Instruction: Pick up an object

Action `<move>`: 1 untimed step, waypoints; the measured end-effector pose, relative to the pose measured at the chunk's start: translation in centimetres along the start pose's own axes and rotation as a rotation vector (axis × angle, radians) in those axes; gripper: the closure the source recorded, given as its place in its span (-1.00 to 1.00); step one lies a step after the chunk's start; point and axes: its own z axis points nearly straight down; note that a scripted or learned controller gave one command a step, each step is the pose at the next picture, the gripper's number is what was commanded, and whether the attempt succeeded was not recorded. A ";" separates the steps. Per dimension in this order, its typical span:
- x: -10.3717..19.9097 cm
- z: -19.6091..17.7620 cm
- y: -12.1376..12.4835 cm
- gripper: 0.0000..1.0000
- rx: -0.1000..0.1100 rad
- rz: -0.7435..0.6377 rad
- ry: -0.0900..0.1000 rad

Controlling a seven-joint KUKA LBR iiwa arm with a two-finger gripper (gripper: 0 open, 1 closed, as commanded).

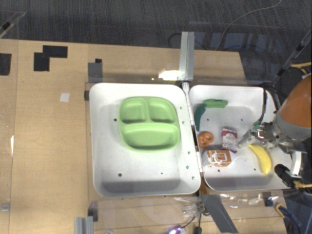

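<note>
The arm (295, 112) shows a rounded orange band above a grey wrist section, with metallic gripper (249, 139) hardware (small and partly blurred) and dark cabling alongside it.

We list: yellow banana (262, 158) lying flat at right of frame, red-white packet (229, 139) just left, orange pretzel (205, 138), brown carton (217, 157), green scoop (208, 107) uppermost.

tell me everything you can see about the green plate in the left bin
The pale green plastic divided plate is a rounded rectangle with three compartments: two smaller ones along its far side and one wide one along its near side. It looks matte, and nothing lies in it. It lies flat, right side up, near the middle of the left shallow white bin, apart from the walls.
</note>
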 end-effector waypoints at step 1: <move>0.2 -1.2 0.3 1.00 -0.008 0.000 0.003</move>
